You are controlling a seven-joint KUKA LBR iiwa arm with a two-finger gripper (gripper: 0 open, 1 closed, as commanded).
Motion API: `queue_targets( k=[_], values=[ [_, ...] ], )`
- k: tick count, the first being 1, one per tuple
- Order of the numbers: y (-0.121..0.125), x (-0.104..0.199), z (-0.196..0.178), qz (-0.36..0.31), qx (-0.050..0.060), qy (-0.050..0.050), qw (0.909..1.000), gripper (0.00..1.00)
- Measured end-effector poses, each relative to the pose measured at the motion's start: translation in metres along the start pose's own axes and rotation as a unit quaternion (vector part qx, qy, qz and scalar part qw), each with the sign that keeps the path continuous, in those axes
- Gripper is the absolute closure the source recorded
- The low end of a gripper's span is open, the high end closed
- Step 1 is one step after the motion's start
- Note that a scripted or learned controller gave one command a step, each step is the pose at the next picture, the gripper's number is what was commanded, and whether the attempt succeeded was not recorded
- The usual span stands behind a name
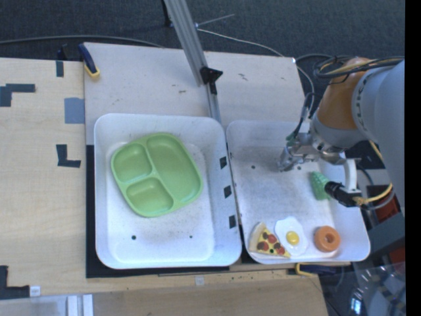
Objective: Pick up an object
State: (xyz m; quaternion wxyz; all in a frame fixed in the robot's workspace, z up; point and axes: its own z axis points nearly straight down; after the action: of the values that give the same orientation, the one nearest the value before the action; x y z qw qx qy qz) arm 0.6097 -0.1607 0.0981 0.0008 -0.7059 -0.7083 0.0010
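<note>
In the right bin (263,196) lie a pizza slice (268,240), a fried egg (290,233) and an orange doughnut (326,238), all along the near edge. A green ridged object (320,185) lies at the bin's right side, partly under the arm's black fitting. My gripper (288,162) hangs low over the bin's far middle, pointing down at bare floor, with nothing seen between its fingers. It is left of the green object and well above the food toys in the view.
The left bin (112,242) holds a green divided plate (156,174). A metal pole (191,38) slants down to the gap between the bins. The grey arm with its orange band (342,97) fills the right side.
</note>
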Motion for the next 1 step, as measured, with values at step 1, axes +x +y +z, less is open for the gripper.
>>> queue_targets(
  k=[1],
  values=[
    [-0.0003,0.0075,-0.0449,0.001,-0.003,0.0,1.0,1.0]
  ],
)
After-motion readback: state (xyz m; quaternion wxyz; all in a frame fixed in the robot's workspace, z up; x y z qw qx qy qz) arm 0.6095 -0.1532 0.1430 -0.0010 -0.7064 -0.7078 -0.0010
